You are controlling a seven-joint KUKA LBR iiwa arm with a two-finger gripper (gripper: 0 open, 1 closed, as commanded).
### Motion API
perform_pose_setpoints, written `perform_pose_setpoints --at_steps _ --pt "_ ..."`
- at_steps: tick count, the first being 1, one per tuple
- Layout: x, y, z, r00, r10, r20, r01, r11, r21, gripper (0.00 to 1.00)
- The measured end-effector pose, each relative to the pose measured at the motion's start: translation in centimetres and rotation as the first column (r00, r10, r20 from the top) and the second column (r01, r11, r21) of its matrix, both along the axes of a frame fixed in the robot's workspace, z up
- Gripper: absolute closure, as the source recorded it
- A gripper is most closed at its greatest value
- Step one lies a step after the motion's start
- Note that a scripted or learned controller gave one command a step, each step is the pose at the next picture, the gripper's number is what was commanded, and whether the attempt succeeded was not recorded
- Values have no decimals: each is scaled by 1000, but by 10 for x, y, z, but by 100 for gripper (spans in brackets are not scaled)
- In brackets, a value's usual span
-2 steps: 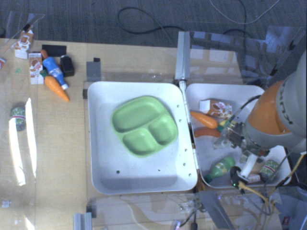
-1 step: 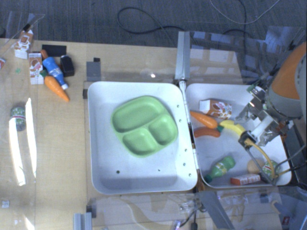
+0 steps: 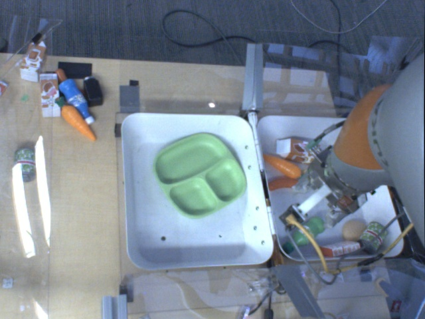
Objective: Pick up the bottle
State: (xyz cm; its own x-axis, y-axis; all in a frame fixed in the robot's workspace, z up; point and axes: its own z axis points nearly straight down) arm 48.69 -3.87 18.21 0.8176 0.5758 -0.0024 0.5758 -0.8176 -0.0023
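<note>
A small bottle (image 3: 342, 249) with a red and white label lies on its side near the front wall of the right bin (image 3: 332, 125). A green object (image 3: 313, 227) lies just left of it, partly under the robot's cable. My gripper (image 3: 337, 198) hangs low over the middle of the right bin, a little behind the bottle and apart from it. The wrist and the grey and orange arm cover much of the bin behind it. Nothing shows as held.
The right bin also holds an orange carrot (image 3: 281, 167), a small carton (image 3: 300, 149), a pale egg-shaped item (image 3: 354, 229) and a green-labelled can (image 3: 374, 235). A green divided plate (image 3: 199, 175) lies in the left bin (image 3: 143, 244). On the bench at far left lie a blue bottle (image 3: 76, 101), a carrot (image 3: 78, 123) and cartons (image 3: 48, 93).
</note>
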Motion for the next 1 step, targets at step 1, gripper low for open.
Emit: perform_pose_setpoints --at_steps 1 --pt "0 52 0 1000 -17 1 17 1000 0 0"
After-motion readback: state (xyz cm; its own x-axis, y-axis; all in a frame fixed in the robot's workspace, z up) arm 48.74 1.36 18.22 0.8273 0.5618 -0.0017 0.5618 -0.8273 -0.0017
